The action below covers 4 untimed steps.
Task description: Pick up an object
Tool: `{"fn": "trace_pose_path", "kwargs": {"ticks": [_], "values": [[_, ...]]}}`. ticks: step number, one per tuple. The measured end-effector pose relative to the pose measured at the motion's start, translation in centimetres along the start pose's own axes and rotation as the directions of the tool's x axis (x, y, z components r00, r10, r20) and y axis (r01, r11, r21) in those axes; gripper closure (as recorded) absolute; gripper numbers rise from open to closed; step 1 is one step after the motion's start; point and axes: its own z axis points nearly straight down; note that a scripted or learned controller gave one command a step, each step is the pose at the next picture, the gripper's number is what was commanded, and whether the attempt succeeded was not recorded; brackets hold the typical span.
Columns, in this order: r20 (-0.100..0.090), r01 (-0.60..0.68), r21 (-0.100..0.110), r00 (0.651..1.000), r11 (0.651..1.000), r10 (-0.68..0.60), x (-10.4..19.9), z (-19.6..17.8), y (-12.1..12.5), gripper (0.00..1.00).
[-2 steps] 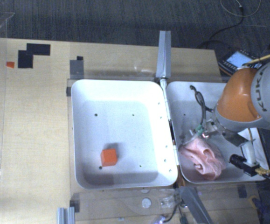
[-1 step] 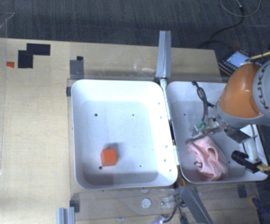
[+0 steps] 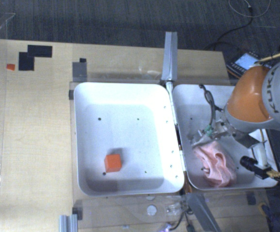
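Observation:
An orange block (image 3: 113,163) lies in the left bin (image 3: 86,100), near its front left. A crumpled pink cloth (image 3: 214,164) rests in the right bin (image 3: 190,100), toward the front. My gripper (image 3: 208,134) is low in the right bin, right at the cloth's upper left edge, under the orange-banded wrist. Its metal parts sit close to the pink fabric, and I cannot tell whether they touch it.
A metal divider post (image 3: 169,57) stands between the bins at the back. Black cables (image 3: 208,98) trail along the right bin's back. Black shapes (image 3: 32,56) and a small orange square (image 3: 10,67) lie on the wooden bench at far left.

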Motion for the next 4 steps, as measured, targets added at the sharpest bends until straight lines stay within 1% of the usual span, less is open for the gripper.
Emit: {"fn": "trace_pose_path", "kwargs": {"ticks": [1,2,3,4], "values": [[-0.008,-0.129,0.019,0.992,0.991,0.129,-0.7,1.5,1.5,0.0],[-0.004,-0.259,0.021,0.966,0.966,0.259,-4.3,1.8,5.8,0.0],[-0.006,-0.122,0.018,0.992,0.992,0.122,-2.1,1.3,-3.6,0.0],[-0.002,-0.109,0.011,0.994,0.994,0.109,1.0,1.2,-4.4,0.0]]}}
